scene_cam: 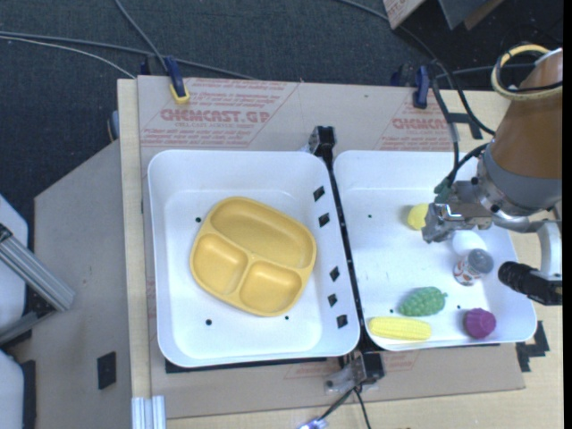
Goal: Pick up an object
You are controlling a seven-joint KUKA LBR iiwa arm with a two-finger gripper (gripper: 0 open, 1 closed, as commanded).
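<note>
Yellow ball sits in the right bin, just left of the gripper, seemingly touching it. You can't tell from this slant how the jaws stand. Judging from that, your coming move turns on a small shift toward the divider; being round, the ball sets no grasp axis. Beyond the gripper, away from the ball, lie a small bottle-like item, green vegetable, corn cob and purple fruit.
</note>
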